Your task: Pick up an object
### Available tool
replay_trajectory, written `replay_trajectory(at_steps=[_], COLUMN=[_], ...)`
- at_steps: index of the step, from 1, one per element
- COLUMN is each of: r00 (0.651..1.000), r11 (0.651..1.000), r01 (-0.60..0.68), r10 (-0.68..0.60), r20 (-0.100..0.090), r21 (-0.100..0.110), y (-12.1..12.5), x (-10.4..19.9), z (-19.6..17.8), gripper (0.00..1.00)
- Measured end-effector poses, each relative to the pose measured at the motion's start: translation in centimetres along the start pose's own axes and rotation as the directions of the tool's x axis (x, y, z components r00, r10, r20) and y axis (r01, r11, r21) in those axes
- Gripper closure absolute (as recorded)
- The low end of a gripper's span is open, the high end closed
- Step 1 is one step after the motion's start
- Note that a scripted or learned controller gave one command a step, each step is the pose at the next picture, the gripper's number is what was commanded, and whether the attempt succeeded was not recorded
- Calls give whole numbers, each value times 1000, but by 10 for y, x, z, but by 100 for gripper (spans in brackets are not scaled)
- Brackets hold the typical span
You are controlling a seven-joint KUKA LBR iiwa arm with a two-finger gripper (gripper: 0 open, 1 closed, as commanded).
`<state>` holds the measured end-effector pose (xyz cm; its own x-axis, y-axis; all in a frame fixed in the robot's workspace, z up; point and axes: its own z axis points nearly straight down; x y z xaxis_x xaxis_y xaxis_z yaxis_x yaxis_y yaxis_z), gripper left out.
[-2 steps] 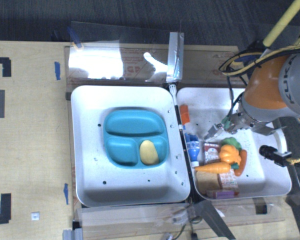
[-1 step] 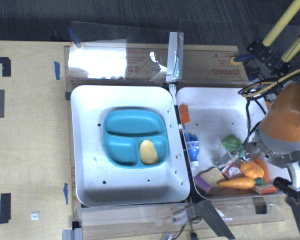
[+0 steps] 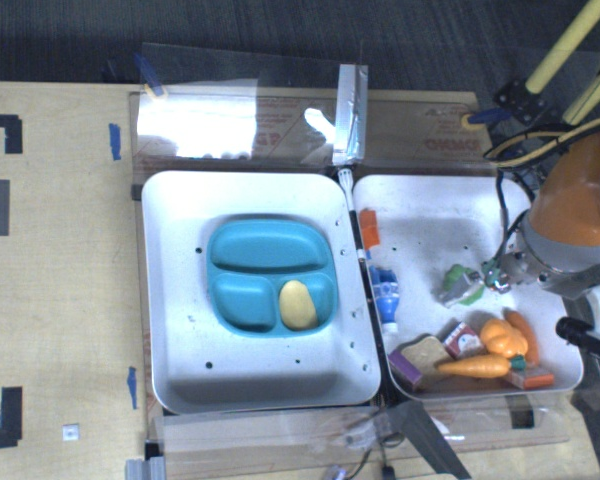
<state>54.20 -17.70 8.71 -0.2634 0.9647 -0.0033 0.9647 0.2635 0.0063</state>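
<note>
The arm (image 3: 570, 213) reaches into the right bin (image 3: 420, 208), its gripper (image 3: 498, 273) low over the bin floor. How the gripper is set, I cannot tell. Just left of it lies a crumpled green-and-grey object (image 3: 460, 283), close or touching. Below it sits an orange squash-like toy (image 3: 505, 338), with a carrot (image 3: 473, 367) further down. Well to the left, a blue divided tray (image 3: 270, 273) in the left bin (image 3: 180, 368) holds a yellow lemon-like toy (image 3: 297, 305).

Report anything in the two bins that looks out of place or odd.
Nothing looks spilled or broken. The right bin has its items crowded in the near corner, the carrot lying across them. The left bin's blue tray holds a lone yellow egg.
</note>
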Motion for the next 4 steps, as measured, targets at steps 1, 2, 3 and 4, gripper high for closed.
replay_trajectory(at_steps=[1, 2, 3, 4], r00=[1000, 992, 992, 997], r11=[1000, 992, 992, 997], r01=[6, 126, 126, -75], r10=[-6, -126, -126, 75], r20=[-4, -1, 3, 0], r21=[4, 1, -5, 1], y=[-6, 37, 39, 104], x=[31, 1, 1, -4], z=[-30, 0, -12, 1], gripper=[0, 0, 100, 100])
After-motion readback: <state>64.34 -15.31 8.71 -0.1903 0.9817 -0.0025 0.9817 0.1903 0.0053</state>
